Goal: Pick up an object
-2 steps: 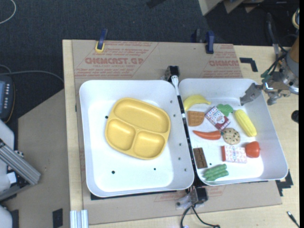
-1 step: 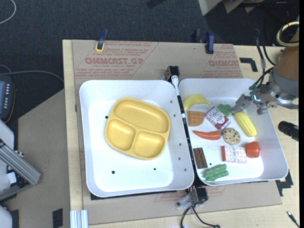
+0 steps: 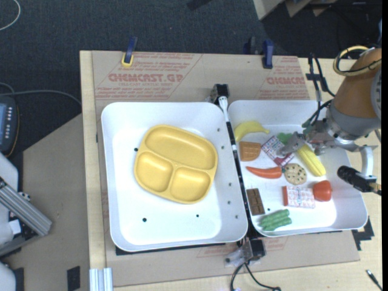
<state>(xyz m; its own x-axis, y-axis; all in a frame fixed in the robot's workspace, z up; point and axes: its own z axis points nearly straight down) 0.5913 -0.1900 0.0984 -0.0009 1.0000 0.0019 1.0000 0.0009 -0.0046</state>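
The right bin (image 3: pixel 351 220) holds several toy foods: a yellow banana (image 3: pixel 250 128), an orange bread piece (image 3: pixel 250 150), a red chili (image 3: pixel 264 172), a round cookie (image 3: pixel 295 173), a yellow corn cob (image 3: pixel 311 161), a red tomato (image 3: pixel 322 190), a pink packet (image 3: pixel 276 148), a red-and-white packet (image 3: pixel 299 196), a brown chocolate bar (image 3: pixel 254 200) and green beans (image 3: pixel 276 219). My gripper (image 3: pixel 298 140) reaches in from the right. It hangs low over the pink packet's right end, just above the corn cob. Nothing is seen lifted.
A yellow divided plate (image 3: pixel 176 163) lies in the left bin (image 3: pixel 121 211). A black divider with screws (image 3: pixel 233 156) runs between the bins. Clamps (image 3: pixel 128 56) sit on the bench's far edge. The arm's grey body (image 3: pixel 357 111) covers the right bin's far right corner.
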